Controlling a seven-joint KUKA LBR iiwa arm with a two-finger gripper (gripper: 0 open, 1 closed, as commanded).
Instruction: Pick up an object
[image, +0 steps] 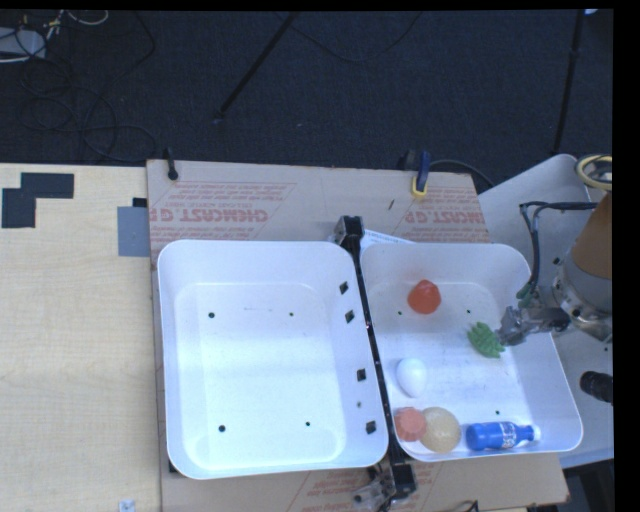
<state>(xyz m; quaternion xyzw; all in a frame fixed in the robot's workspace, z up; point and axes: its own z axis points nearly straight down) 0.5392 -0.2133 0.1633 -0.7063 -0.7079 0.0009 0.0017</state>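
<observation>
Nearest the camera, along the front wall of the right bin (548, 420), lie a blue bottle (500, 435) on its side, a pale yellow ball (439, 429) and a small orange-pink piece (409, 423), the last two touching, with a white egg-shaped object (411, 376) a little behind. Farther back, the green leafy object (487, 340) lies just left of the pincer (514, 330), at its tip; how the pincer is set cannot be told. A red object (424, 297) sits beyond, apart from both.

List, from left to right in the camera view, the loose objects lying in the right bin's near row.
Pinkish-red lump → pale yellow ball → blue bottle, lying on its side.
</observation>
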